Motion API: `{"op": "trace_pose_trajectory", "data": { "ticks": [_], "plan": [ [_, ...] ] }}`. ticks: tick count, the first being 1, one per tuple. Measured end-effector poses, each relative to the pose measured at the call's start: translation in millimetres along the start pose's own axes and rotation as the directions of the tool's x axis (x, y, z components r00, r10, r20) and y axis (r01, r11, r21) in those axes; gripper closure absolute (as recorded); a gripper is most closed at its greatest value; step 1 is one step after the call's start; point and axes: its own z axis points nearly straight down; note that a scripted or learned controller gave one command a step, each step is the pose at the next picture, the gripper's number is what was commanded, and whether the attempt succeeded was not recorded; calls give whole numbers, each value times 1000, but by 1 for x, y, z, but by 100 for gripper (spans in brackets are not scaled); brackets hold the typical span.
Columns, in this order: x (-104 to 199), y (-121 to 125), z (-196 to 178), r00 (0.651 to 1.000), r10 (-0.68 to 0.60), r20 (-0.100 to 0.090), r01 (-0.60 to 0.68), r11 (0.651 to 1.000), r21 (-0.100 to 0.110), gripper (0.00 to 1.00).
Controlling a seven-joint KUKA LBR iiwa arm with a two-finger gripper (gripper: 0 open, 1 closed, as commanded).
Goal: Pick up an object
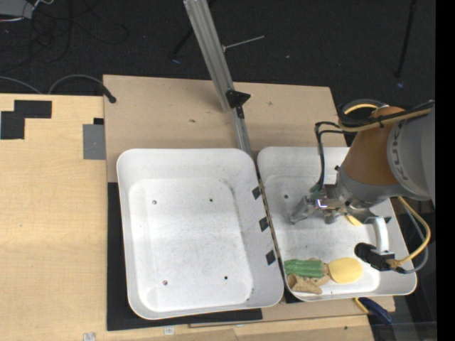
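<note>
Hovering with end effector [313, 210] low over bare white floor around middle of right bin [298, 163], well apart from anything graspable. Open or closed: cannot tell at this slant. Nothing seen held. 3 candidates for pick, clustered at near edge of same bin: green object [304, 266], yellow object [346, 270] just beside it on arm side, tan object [307, 284] touching green one and pressed against bin wall. Ignore left bin [185, 163] on desk [163, 116]. Judged step: approach, grasp not yet made. To do well: commit to 1 target, not whole cluster. Probably best to go for yellow object, rounder and with free side toward bin corner. Shift toward near edge, centre above target before descending, and turn closing axis to avoid catching green neighbour. Avoid tan object, likely wedged at rim. Descend straight, close, lift vertically, then confirm something actually held. Risks: scattering cluster, clipping bin wall, closing on air.
</note>
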Motion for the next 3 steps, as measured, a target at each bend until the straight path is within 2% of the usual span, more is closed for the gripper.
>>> {"op": "trace_pose_trajectory", "data": {
  "ticks": [1, 3],
  "plan": [
    [-1, 0, -11, 1000, 5, -1, -5, 1000, 0, 100],
    [-15, 10, -128, 1000, -2, 1, 2, 1000, -5, 100]
  ]
}}
